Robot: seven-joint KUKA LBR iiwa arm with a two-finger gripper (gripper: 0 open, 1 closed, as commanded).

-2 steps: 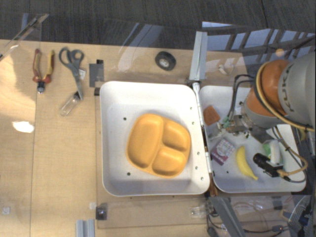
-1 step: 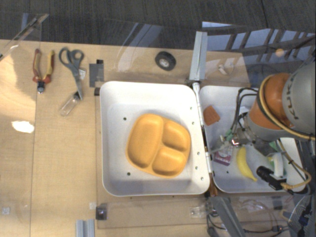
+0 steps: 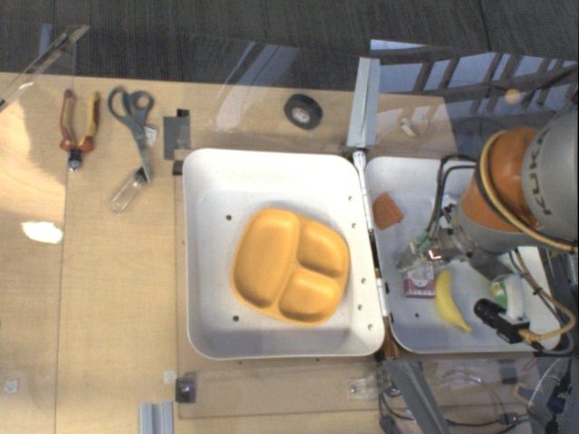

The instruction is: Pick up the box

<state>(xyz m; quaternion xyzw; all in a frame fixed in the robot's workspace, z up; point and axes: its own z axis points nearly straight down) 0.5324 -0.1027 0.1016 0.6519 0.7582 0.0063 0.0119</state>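
The box [image 3: 420, 285] is a small, flat, dark red and pink thing. It lies in the right bin [image 3: 407, 333], close to that bin's left wall and a bit toward the near side. A yellow banana [image 3: 450, 301] lies just to its right, almost touching it. The banana's long side runs from far to near, and the box sits next to its far half.

The hand [image 3: 431, 250] hangs over the right bin, at the end of the grey arm [image 3: 534, 188] that comes in from the right. The box lies just on the near side of the hand and a tiny bit to the left. So the hand is almost above the box, but not right over it. I think it needs to slide a little nearer and then go down.

I cannot tell if the hand is apart or together. There are wires and small shiny bits around it, and they hide that part. I see nothing held in it. The box looks like it is lying flat on the bin floor.

The box is small and thin, so it may be hard to pinch, and the banana so close by could get bumped.

An orange piece [image 3: 387, 211] lies farther away in the same bin. The left bin [image 3: 208, 269] holds a yellow tray [image 3: 291, 265]. Both bins sit on the desk [image 3: 90, 315].
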